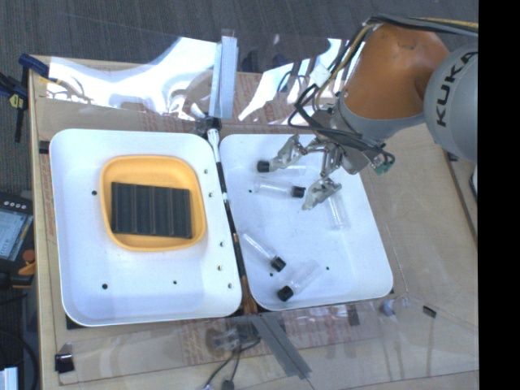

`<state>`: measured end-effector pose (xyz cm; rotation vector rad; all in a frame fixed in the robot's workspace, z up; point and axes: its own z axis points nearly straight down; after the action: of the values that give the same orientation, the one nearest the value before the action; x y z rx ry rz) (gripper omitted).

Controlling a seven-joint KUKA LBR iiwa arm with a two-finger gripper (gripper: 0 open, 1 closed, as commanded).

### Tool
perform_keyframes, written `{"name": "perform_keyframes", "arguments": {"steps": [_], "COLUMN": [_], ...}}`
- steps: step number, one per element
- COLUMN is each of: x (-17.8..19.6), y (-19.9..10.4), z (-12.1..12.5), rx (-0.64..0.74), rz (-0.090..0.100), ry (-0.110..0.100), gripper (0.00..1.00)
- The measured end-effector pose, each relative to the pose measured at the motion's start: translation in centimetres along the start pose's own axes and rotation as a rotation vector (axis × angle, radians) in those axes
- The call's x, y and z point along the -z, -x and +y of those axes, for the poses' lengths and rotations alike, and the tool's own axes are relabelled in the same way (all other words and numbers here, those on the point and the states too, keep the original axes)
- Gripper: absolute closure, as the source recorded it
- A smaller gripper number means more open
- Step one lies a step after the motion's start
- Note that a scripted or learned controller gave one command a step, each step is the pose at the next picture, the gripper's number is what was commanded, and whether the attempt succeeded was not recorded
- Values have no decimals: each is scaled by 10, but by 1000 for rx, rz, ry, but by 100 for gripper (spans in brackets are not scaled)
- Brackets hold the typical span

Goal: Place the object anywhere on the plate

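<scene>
A yellow plate (152,173) with a dark ridged insert (152,210) lies in the left white bin (81,283). Several clear vials with black caps lie scattered in the right bin (366,266). One vial (276,188) lies just below my gripper, its cap next to the lower finger. A black cap (263,166) sits by the upper finger. My gripper (302,173) hangs over the back of the right bin, open, fingers spread, with nothing visibly between them.
More vials lie in the right bin: one (335,211) to the gripper's right, one (264,250) near the middle, one (294,283) at the front. A ridge (226,210) divides the bins. Crumpled clear plastic (179,80) lines the back.
</scene>
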<state>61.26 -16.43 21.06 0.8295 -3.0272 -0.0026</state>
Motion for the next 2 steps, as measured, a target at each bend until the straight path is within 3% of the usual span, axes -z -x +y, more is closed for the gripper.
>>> {"name": "perform_keyframes", "arguments": {"steps": [1,2], "x": [10,10], "y": [2,2], "z": [-7,-8], "rx": [279,279], "rz": [-4,-3], "ry": [-3,-3], "gripper": [0,0]}}
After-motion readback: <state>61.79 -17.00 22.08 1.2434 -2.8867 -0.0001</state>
